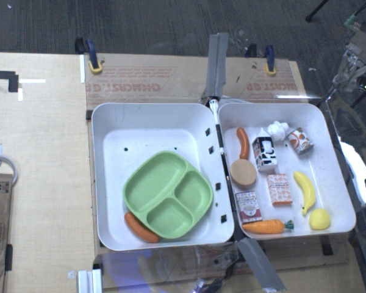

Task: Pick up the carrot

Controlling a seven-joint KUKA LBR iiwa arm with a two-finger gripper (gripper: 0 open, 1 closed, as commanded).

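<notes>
Lying along the lower wall of the right bin (337, 163), the carrot (265, 226) is seen at the lower centre-right of the frame. Its long axis runs nearly left to right, green top (288, 225) pointing right toward the lemon (319, 219). A small red carton (247, 205) sits just above it. Whether the gripper is open or closed cannot be told. A grasp across the short width is judged best.

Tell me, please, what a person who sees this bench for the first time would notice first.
The light green divided plate in the left bin stands out most, with an orange sausage-like piece lying at its near left edge. The right bin draws the eye next with its crowd of toy food: the carrot along the near wall, a banana and a lemon to its right.
</notes>
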